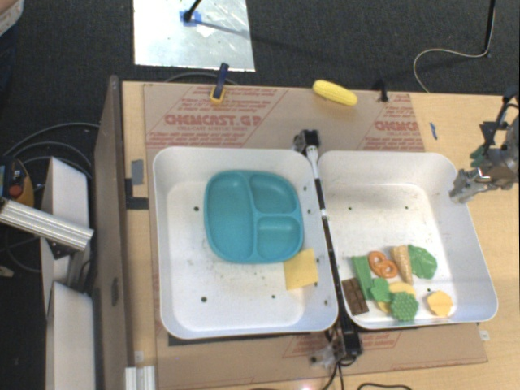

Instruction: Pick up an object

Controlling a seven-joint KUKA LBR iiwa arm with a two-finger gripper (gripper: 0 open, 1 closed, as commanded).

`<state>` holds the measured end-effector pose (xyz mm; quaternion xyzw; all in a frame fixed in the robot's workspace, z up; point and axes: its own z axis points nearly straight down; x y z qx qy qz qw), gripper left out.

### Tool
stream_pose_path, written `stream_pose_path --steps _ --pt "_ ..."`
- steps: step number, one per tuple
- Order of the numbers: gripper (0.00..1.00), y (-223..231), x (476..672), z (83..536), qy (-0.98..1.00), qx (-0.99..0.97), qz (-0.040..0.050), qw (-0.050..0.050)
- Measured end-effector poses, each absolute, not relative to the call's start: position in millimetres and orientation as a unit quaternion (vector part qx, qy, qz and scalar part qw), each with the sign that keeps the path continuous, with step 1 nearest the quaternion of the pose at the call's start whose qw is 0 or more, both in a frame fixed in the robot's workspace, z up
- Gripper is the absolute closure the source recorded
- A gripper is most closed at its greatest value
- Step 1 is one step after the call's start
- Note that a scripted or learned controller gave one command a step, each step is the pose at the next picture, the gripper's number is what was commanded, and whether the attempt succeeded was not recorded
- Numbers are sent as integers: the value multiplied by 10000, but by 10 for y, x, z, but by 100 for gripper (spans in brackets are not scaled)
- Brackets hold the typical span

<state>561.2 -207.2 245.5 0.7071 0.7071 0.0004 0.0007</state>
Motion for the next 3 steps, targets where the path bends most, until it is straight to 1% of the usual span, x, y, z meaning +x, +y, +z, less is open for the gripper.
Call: stream_pose_path --steps 1,2,3 --pt "100 -1779 5409 2166 7087 7055 1 -6" --pt "100 -1449 5341 2387 7093 7049 14 12" --pt "100 -1790 4869 2338 7068 7074 -2 5"
